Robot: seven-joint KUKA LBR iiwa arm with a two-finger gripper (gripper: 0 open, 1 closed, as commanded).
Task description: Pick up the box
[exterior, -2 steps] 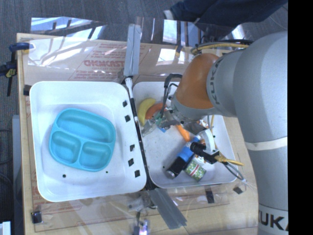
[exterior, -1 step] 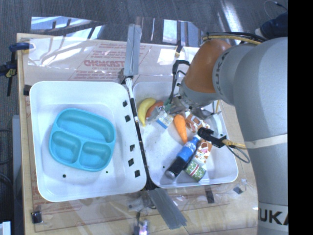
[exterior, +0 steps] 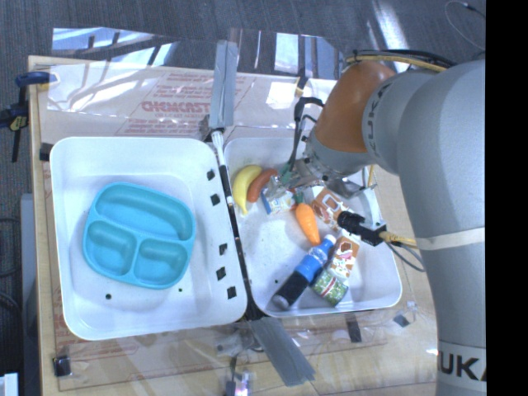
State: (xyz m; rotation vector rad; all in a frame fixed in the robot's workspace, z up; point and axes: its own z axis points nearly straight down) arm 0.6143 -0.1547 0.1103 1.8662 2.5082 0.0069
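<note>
A small pale blue and white box (exterior: 278, 199) lies in the right bin (exterior: 375, 291), between a yellow banana (exterior: 243, 186) and an orange carrot (exterior: 307, 222). A second small box (exterior: 327, 208) with orange print lies just right of the carrot. A green and white carton (exterior: 337, 274) rests near the bin's front right. My gripper (exterior: 294, 176) hangs low over the back of the right bin, right above the pale blue box and close to it. The wrist hides how it meets the box.
A blue bottle with a black base (exterior: 304, 272) lies aslant beside the carton. A red item (exterior: 259, 184) sits against the banana. The left bin (exterior: 66, 304) holds a blue divided plate (exterior: 139, 235). A divider wall (exterior: 228, 221) separates the two bins.
</note>
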